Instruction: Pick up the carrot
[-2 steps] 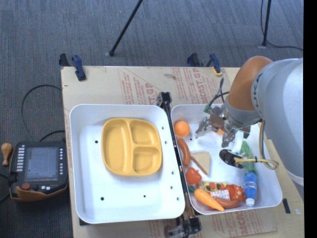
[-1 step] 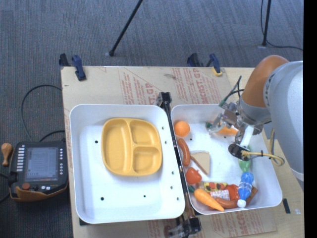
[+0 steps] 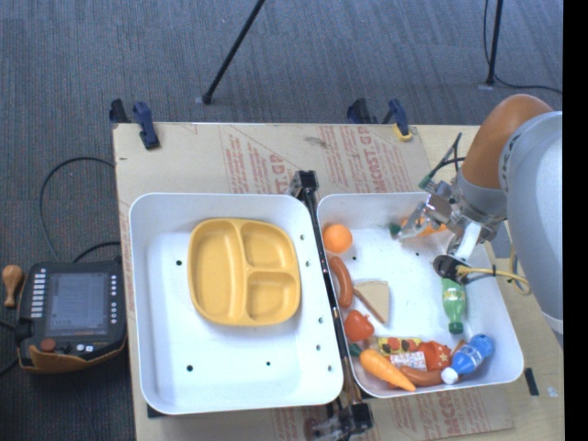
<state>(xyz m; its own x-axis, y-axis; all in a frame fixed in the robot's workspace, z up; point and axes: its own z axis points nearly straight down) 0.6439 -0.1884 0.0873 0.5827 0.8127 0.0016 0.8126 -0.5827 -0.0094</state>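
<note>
While gripper [image 3: 415,222] hangs at right bin's [image 3: 503,324] far edge, finger state cannot be told; nothing seen held. Carrot [image 3: 386,369] lies well below-left of it, at near wall beside tomato [image 3: 358,325]. Step judged: approach. Next needed: travel over carrot, descent.

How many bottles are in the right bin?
2. The green bottle stands near the right wall; the blue bottle lies in the near right corner, beside the carrot. Others may be hidden under the arm.

glossy plastic yellow tray [image 3: 244,270], smooth white bins [image 3: 158,356], printed cardboard bench top [image 3: 230,159]
</note>
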